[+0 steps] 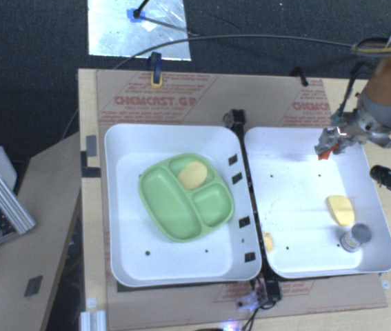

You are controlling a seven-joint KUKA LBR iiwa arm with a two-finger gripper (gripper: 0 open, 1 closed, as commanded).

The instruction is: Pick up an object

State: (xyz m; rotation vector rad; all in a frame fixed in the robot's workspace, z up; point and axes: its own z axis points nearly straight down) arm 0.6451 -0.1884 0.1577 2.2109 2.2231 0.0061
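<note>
Currently yellow block (341,209) lies flat in right bin (285,185), near right wall, long axis running roughly top-left to bottom-right. Fingers (331,145) hover over bin's far right corner, well apart from block, block below them toward near edge; red tip visible; open or closed, cannot tell. Small grey cylinder (354,238) just beside block's lower end. Green divided plate (174,209) with yellow lump (194,175) in left bin (133,254).
</note>
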